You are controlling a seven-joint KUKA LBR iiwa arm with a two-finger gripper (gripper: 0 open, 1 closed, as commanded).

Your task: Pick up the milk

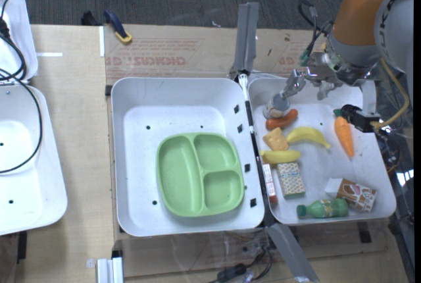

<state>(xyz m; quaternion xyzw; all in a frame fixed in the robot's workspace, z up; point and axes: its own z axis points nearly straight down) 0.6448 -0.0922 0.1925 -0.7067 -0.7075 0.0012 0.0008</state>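
Note:
The milk [356, 195] is a small carton with a white end and orange-brown print. It lies on its side in the near right corner of the right bin [384, 170]. My gripper [281, 102] hangs over the far left part of that bin, just above a red-orange sausage [283, 120]. That puts it well away from the milk, up and to the left of it. Nothing shows in its grasp.
The right bin also holds a carrot [343, 135], a banana [308, 137], a yellow wedge [276, 139], a second yellow piece [281, 156], a speckled box [290, 179] and a green bottle [322, 209]. A green divided plate [199, 174] lies in the left bin [131, 143].

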